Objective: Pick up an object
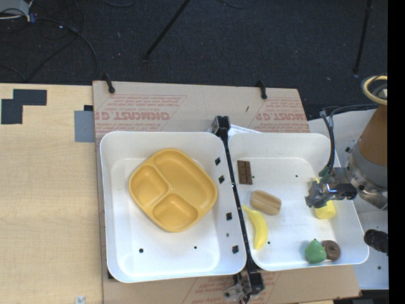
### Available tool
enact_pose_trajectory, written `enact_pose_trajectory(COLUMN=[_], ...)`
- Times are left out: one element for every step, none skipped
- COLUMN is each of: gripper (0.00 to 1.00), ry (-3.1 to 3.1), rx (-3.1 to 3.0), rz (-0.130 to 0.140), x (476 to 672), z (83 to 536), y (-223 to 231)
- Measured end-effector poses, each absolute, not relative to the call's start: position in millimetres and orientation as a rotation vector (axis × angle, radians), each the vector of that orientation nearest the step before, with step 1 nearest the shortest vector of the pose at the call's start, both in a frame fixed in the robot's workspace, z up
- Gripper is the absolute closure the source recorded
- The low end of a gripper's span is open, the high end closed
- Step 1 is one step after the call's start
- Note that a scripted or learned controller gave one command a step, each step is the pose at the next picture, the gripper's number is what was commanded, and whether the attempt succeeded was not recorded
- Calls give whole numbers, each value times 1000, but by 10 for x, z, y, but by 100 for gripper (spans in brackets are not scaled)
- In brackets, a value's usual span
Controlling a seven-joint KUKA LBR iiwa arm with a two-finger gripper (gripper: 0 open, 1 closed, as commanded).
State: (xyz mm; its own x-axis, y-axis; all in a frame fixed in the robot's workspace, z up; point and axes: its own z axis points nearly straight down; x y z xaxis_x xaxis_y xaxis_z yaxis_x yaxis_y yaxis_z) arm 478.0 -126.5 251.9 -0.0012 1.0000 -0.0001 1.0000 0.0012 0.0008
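Now the right white plastic bin (278, 149) holds six things: one brown chocolate bar (243, 171), one tan bread roll (266, 202), one yellow banana (257, 227), one green pear (315, 252), one brown doughnut (331, 250) and one small yellow block (326, 210). At its right side the grey metal gripper (318, 195) touches that block. One yellow three-part plate (173, 189) lies in the left white bin (120, 233).

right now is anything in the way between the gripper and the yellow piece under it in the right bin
Nothing visible is. The gripper sits at the right bin's right side, directly over the small yellow piece. The bread roll, banana and green pear lie apart from it.
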Motion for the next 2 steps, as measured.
enact_pose_trajectory(gripper=[100, 100], ry=[2222, 2230], rx=[2219, 2219], rz=[1, -2], x=[4786, 4842], z=[2992, 2871], y=[-1271, -728])
